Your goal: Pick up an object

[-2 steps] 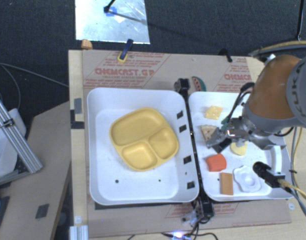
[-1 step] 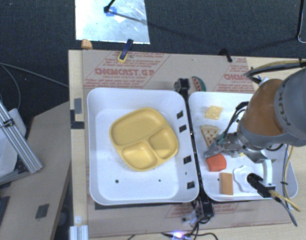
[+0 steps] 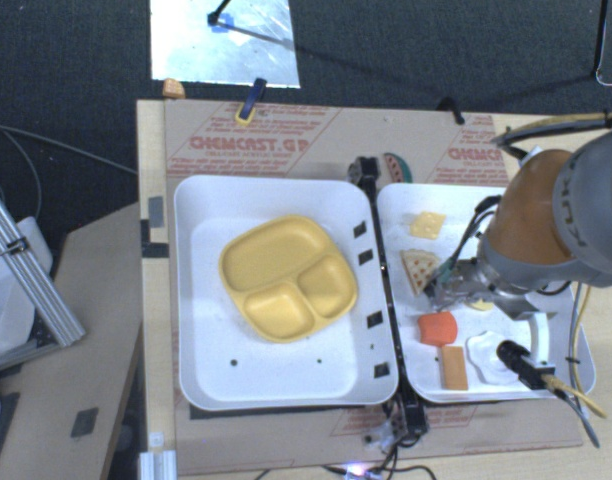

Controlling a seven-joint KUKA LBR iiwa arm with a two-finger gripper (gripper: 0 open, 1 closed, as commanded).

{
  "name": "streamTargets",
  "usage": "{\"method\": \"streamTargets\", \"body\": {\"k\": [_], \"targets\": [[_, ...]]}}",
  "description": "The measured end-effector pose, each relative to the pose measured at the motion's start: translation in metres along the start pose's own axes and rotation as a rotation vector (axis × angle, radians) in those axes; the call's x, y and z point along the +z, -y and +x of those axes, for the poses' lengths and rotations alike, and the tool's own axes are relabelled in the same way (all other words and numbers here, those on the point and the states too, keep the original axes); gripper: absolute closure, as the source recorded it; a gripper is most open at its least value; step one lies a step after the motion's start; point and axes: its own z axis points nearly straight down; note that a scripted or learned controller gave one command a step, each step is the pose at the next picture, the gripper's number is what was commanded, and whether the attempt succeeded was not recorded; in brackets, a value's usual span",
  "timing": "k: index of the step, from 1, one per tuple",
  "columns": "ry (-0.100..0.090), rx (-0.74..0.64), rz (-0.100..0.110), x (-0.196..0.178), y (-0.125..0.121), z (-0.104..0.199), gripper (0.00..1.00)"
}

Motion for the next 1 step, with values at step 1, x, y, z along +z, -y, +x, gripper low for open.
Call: {"method": "streamTargets", "body": {"k": [1], "targets": [[-0.004,-0.012,-0.015,-0.1854,0.0409,0.0826,1.00]]}}
